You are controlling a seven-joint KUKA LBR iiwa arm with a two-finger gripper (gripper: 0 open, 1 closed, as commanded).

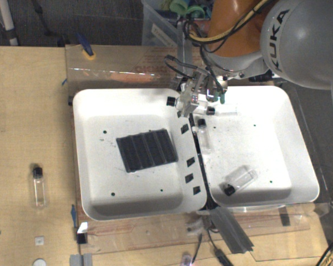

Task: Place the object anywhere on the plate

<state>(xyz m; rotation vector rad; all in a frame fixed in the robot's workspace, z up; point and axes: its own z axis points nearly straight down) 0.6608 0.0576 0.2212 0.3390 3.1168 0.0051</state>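
Two shallow white bins sit side by side on the wooden surface [28, 121], and the gripper [195, 101] hangs over the seam between them, near their far edge. Whether it is released or clenched cannot be told from this angle; cables and small parts crowd the wrist. Below the gripper and toward the left, a dark ribbed plate [147, 149] lies flat in the left bin [100, 107]. A clear vial with a black cap [238, 180] lies on its side in the right bin [277, 126], below the gripper and to its right, well apart from it and from the plate. Just beneath the gripper, a second clear tube with a dark cap [202, 132] rests in the right bin near the seam. Far to the left, a third small vial [39, 185] lies on the bare surface outside the bins. Behind the gripper, a clear container of coloured items [180, 4] stands beyond the surface.
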